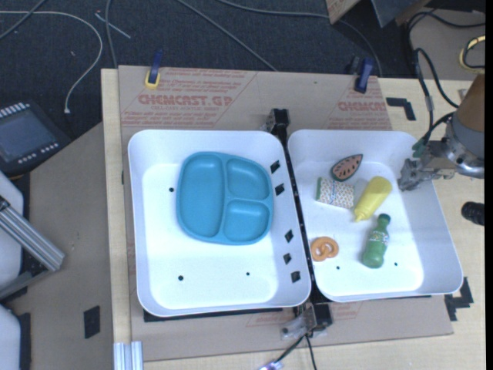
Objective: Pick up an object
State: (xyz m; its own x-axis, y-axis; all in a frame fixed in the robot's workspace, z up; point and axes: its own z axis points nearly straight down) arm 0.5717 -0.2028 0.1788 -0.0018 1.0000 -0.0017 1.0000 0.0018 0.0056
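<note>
Where the arm leaves frame, gripper fingers blur against bin rim.

Two white bins: left bin with small black dots and black tabs along the shared edge, right bin likewise white. Sky-blue divided plate in the left bin. In the right bin, yellow bottle; green bottle with a pale label; orange ring-shaped pretzel; brown slice with reddish face and dark specks; pale packet with green speckled print. Tan board with faded red lettering, blue clips at the upper edge. Grey metallic gripper at right. Dark floor with white cables, upper left.
</note>
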